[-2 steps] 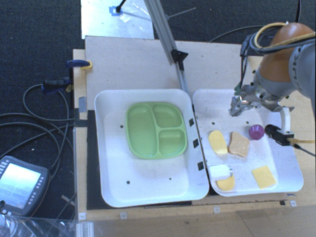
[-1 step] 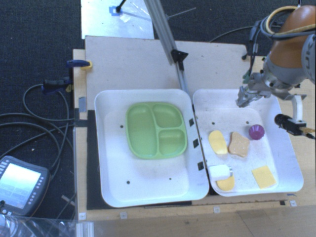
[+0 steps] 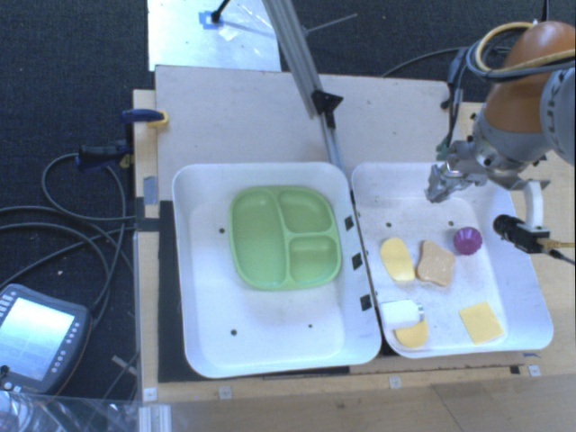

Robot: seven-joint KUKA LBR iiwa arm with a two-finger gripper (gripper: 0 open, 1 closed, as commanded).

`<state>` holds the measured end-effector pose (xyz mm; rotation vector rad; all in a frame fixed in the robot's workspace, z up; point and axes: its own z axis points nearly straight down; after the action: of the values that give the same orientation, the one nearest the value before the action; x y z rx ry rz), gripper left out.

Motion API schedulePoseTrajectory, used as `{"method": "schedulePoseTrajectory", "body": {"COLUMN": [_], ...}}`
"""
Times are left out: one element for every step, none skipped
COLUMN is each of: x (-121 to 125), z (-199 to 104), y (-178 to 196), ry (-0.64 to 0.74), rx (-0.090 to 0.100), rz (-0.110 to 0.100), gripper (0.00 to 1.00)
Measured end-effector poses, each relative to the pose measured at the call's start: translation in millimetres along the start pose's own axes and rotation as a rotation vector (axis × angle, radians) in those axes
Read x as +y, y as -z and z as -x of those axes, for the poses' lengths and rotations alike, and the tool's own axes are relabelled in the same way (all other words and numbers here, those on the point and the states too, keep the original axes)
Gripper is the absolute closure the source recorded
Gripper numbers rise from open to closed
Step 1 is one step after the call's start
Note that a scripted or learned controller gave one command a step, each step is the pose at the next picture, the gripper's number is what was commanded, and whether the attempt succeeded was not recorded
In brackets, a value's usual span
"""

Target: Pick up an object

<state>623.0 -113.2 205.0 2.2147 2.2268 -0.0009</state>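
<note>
The right bin (image 3: 526, 331) holds several small items: a purple piece (image 3: 467, 239), a tan toast slice (image 3: 436, 265), a yellow oval piece (image 3: 396, 259), a yellow square slice (image 3: 481, 322), a white block (image 3: 401, 312) and a yellow wedge (image 3: 413, 334). My gripper (image 3: 440, 187) hangs over the back part of this bin, above and left of the purple piece, apart from all the items. Nothing shows between its fingers.
The left bin (image 3: 207, 331) carries a green divided plate (image 3: 285, 238). A grey pole (image 3: 301, 52) slants across the back of the bench. A clamp (image 3: 144, 116) and cables lie at the left edge, with a pendant (image 3: 40, 336) on the floor.
</note>
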Motion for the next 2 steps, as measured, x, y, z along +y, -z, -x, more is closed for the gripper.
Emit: {"method": "schedulePoseTrajectory", "body": {"x": [1.7,-9.7], "z": [-51.3,-103.8], "y": [16.3,19.4], "ry": [0.006,0.006], "rx": [0.003,0.003], "rz": [0.003,0.000], "gripper": [1.00,1.00]}}
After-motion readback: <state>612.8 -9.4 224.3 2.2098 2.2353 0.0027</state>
